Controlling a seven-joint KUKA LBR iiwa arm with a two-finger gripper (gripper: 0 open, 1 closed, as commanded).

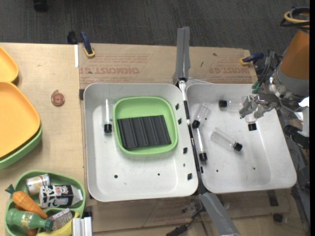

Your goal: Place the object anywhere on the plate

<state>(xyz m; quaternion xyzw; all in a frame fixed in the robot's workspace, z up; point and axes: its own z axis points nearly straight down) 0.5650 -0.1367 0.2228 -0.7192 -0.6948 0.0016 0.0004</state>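
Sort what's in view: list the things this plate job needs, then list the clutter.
For the job:
- green plate with a dark ridged mat, left bin
- clear vials with black caps in the right bin, e.g. one at
- hand

Lying about:
- vial beside the plate
- orange plates
- bowl of toy food
- clamps

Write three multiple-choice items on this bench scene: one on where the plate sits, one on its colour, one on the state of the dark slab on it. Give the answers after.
1. The plate sits in:
A. the left bin
B. the right bin
C. the bowl of toy food

2. The plate is:
A. orange
B. green
C. white

3. The dark ribbed slab is:
A. lying flat on the plate
B. standing on edge
C. hanging off the bin's rim

Answers: 1 A, it rests on the left bin floor. 2 B, its rim is light green. 3 A, its whole ribbed face shows inside the plate's rim.
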